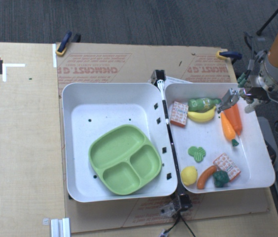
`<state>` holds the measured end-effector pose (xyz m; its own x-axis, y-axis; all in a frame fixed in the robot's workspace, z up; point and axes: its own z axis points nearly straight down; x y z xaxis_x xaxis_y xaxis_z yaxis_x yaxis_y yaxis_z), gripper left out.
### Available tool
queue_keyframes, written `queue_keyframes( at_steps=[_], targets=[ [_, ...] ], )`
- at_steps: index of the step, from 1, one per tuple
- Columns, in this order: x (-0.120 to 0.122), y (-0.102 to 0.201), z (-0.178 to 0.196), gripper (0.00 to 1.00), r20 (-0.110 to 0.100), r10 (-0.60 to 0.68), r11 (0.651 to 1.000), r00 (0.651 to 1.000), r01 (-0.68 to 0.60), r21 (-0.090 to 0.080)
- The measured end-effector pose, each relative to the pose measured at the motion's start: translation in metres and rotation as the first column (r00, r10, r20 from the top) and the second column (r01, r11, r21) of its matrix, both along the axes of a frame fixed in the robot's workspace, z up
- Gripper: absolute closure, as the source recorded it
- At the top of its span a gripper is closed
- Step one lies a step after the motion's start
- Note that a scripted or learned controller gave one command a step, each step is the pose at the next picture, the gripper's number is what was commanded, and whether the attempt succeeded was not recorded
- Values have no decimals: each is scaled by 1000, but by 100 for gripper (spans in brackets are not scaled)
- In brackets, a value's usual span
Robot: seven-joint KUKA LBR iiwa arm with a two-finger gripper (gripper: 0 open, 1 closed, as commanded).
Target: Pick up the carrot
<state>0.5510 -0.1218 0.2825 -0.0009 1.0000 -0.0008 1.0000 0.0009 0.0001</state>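
Lying in the right bin [257,147], far right side, the carrot [231,123] sits beside a banana [201,115]. Pincer [229,100] hovers at carrot's far end; opening can't be told.

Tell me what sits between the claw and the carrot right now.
Nothing visible. The claw is at the carrot's upper end in the right bin. The banana and green bottle lie just left of them, not between.
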Motion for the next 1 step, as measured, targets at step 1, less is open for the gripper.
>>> queue_keyframes(
  at_steps=[1],
  targets=[
    [0, -36, -107, 0, -1, -11, 1000, 1000, 11, 1]
  ],
)
